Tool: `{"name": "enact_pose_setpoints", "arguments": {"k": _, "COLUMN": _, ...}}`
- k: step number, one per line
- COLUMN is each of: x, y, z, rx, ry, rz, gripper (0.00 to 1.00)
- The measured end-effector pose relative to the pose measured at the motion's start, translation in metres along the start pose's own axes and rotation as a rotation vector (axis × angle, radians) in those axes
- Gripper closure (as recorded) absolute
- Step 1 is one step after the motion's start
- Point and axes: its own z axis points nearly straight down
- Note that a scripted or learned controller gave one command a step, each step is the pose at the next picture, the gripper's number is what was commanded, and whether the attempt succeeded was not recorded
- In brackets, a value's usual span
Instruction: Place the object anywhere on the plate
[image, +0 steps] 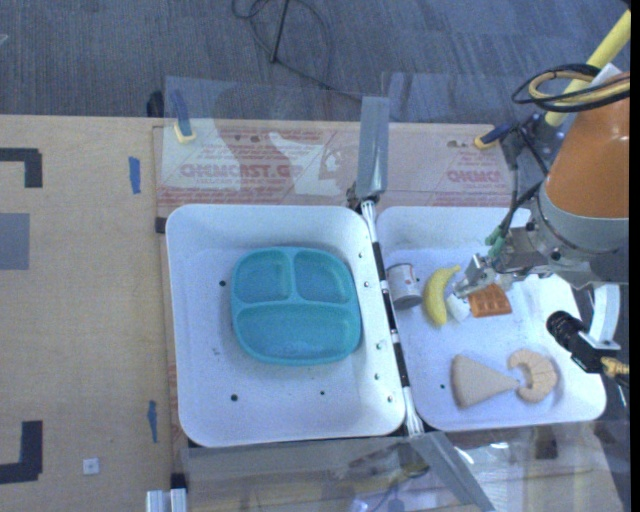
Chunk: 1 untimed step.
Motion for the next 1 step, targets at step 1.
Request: {"name": "enact_pose_setpoints", "arguments": {"k": 1, "x": 0.0822, "y": 0.0284, "z": 0.0211, "rx": 0.001, "ry": 0.002, "rz": 0.044, "gripper": 1.0}}
